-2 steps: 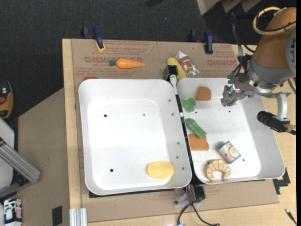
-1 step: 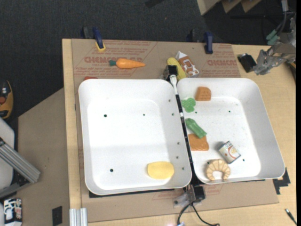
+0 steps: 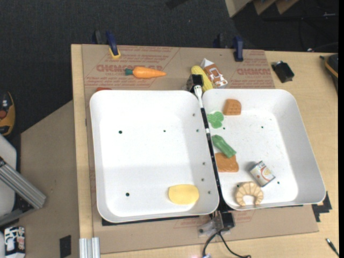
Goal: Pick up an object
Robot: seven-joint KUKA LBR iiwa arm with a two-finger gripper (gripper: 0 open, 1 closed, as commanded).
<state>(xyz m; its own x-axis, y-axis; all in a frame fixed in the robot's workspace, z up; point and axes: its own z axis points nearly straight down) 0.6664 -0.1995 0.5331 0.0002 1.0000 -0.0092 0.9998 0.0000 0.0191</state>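
Picking is best aimed at the yellow lump [image 3: 183, 194], perhaps a toy food, which lies alone near the front of the left bin [image 3: 107, 144]; whether the gripper is released or clenched cannot be told.

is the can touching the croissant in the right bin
Apart. The camera view shows a strip of white bin floor between the can and the croissant.

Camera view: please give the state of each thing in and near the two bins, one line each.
Yellow oval piece: flat, left bin.
Croissant: flat, right bin.
Small can: on its side, right bin.
Carrot: on the board, outside the bins.
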